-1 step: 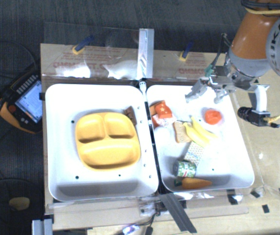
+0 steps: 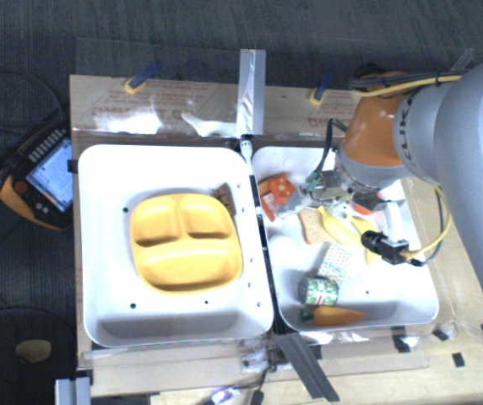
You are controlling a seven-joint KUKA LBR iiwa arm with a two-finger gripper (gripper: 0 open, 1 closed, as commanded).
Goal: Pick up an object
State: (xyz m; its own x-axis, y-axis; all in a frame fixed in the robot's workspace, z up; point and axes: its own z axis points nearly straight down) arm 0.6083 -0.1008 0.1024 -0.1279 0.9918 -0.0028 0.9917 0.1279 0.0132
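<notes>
Camera view, from above at a slant: two white bins side by side on the bench. In the left bin, a yellow divided tray lying flat near the middle, with a small brown item touching its far right corner.

In the right bin, a clutter of small things: a red-orange piece near the far left corner; a tan bread-like piece just beside pale yellow banana-like pieces toward the middle; a checkered packet nearer the front; a green can touching that packet; an orange carrot lying along the front wall.

Reaching in from the right, the grey arm with orange band, its gripper low over the far middle of the right bin, just above the yellow pieces. Cannot tell how the gripper stands, nor whether anything is held.
</notes>
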